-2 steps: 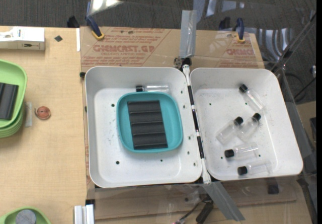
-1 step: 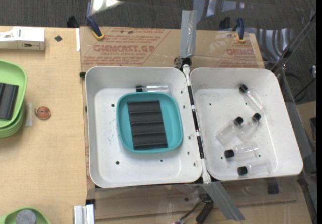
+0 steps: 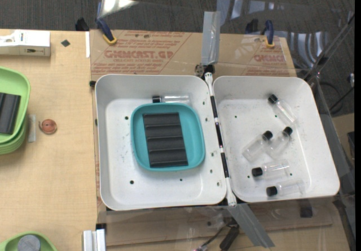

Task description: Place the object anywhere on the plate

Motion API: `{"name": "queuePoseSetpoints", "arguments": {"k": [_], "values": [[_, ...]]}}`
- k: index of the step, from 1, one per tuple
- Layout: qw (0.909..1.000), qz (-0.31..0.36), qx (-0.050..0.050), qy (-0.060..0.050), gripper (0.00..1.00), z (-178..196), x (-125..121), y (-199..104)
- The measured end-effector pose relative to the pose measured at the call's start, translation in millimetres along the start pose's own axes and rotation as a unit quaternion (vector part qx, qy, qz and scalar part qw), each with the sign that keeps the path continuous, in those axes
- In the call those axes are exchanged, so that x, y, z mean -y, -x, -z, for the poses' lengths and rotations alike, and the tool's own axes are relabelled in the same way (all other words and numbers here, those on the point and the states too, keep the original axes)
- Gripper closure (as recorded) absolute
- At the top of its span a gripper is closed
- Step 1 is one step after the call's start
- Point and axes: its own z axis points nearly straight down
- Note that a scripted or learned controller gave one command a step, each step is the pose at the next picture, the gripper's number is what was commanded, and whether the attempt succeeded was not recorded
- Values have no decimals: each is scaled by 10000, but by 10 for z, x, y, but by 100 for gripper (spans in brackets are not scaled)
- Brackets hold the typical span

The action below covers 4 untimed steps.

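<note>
Teal plate [image 3: 168, 136] in the left bin [image 3: 113, 148]; clear vials [image 3: 265, 142] in the right bin [image 3: 316, 131]. Jaws' state: cannot tell. Smooth, round vials may slip or roll off.

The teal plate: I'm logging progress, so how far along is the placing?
Nothing looks placed: the teal plate carries just its black ridged insert. One clear vial lies beside it in the left bin. Five vials remain in the right bin. All moves remain.
</note>
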Motion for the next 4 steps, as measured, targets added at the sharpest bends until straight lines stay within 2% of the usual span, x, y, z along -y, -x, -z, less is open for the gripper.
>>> {"name": "queuePoseSetpoints", "arguments": {"k": [4], "values": [[10000,0,0,0,0,0,0,0]]}}
